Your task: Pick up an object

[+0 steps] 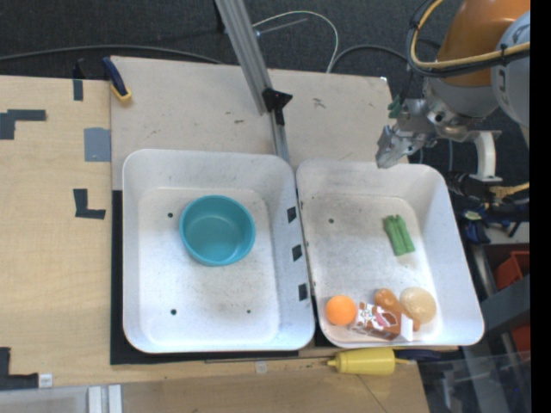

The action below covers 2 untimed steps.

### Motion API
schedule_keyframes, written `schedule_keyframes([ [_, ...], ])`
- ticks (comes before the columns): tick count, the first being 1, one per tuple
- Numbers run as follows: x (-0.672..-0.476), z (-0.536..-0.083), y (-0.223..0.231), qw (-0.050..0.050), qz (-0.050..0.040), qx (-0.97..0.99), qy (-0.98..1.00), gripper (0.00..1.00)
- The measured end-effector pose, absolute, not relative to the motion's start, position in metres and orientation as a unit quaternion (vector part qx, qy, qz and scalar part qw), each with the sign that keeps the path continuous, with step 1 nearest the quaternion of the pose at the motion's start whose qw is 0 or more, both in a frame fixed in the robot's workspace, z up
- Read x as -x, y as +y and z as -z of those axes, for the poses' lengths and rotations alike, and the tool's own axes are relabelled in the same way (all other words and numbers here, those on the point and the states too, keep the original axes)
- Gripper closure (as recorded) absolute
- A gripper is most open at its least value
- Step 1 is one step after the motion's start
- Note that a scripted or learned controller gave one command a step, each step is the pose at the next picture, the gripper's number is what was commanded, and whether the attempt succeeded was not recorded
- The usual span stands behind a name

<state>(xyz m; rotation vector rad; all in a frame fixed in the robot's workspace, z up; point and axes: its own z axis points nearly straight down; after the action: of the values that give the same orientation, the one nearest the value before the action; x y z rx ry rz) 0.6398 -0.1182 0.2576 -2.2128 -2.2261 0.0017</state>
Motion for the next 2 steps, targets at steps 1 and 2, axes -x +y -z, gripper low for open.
schedule_keyframes([
  [1, -0.643, -0.262, -0.067, 0.001, 0.0002, 0.705, -0.709, 1.0],
  [2, -0.644, -0.246, -0.006, 0.002, -0.0006, 0.704, -0.71, 1.0],
])
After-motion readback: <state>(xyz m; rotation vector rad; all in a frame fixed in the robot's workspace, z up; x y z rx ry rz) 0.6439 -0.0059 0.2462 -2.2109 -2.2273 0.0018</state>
